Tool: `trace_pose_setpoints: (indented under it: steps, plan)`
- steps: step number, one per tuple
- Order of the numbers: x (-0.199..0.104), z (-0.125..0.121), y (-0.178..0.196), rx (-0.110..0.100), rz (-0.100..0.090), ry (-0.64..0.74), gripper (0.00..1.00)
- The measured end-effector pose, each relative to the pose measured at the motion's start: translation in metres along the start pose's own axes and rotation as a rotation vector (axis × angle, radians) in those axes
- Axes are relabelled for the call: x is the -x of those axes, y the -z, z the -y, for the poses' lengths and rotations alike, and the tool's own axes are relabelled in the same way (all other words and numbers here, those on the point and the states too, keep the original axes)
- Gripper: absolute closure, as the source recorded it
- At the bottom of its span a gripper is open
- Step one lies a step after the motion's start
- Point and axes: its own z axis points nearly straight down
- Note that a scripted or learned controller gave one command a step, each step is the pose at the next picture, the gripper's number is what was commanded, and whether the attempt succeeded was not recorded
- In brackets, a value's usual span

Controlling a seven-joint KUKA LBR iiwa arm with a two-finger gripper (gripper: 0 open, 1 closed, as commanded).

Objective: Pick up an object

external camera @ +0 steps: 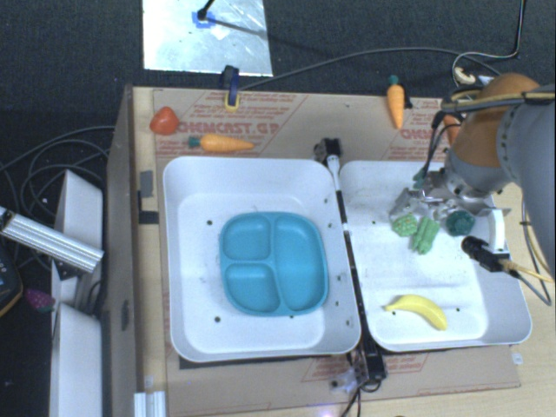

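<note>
Bench board point(261, 120) reads "CHEMCAST" (red print) behind 2 bins point(200, 181).

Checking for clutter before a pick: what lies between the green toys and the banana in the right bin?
In the camera view, bare white bin floor lies between the green toys and the banana. The gripper sits just above the green toys.

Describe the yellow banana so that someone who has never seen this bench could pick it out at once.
Start at the right-hand white bin, the one without the blue tray. Look to its near edge, toward the bottom of the camera view: the banana lies there alone on the bin floor. It is yellow and curved, whereas the green items sit farther back, beside the pincer.
</note>
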Motion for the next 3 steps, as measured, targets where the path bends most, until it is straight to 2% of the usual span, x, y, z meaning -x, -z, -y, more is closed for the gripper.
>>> trace_pose_setpoints:
  steps: [1,2,3]
  plan:
    - [-0.014,0.007,-0.005,0.003,0.002,0.0,0.0]
    - [0.018,-0.02,0.041,0.008,0.005,-0.003,0.0]
    - [-0.007,0.023,-0.006,0.0,0.001,-0.003,0.0]
